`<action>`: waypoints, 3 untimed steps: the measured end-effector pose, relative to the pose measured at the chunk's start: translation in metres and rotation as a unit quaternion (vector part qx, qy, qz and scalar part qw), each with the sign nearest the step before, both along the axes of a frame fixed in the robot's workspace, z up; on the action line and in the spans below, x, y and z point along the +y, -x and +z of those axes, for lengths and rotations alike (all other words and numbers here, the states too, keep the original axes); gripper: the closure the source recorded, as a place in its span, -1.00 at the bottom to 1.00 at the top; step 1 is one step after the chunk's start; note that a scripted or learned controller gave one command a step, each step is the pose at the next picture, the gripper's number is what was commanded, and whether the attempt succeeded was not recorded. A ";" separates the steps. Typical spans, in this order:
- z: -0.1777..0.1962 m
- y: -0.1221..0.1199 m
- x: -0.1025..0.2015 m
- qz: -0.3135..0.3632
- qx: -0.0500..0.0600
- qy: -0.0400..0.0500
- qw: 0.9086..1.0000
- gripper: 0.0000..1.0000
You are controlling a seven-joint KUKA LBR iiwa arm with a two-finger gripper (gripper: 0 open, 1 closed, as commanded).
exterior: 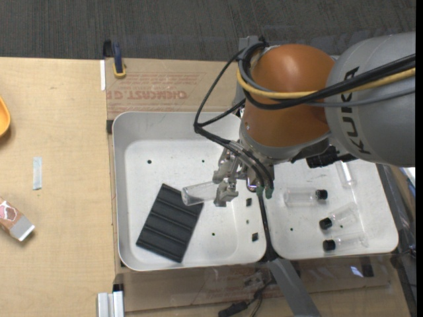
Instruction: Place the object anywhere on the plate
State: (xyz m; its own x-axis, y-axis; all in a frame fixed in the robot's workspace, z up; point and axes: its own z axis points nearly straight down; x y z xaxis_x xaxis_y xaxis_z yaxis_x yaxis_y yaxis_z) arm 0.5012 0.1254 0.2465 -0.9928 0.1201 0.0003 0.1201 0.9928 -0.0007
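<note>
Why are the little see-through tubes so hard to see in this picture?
In the camera view, the clear tubes blend into the white right bin; mostly their black caps stand out. The tube at the gripper shows better where it crosses the black ridged plate. The light is soft, shadows are faint, and the orange band shines a little.

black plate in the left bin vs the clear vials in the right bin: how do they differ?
The plate is opaque black, flat and ribbed; the vials are clear tubes with black caps. The plate is one large rectangle; each vial is far smaller, and there are several. The plate lies at a slant in the left bin, the vials scattered in the right bin. Both lie on white bin floors.
</note>
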 end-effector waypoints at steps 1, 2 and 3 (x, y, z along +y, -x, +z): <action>-0.025 0.023 -0.026 0.057 0.001 0.000 0.998 1.00; -0.043 0.023 0.052 0.164 0.000 -0.001 0.986 1.00; -0.012 -0.002 -0.021 0.239 -0.001 -0.001 0.971 1.00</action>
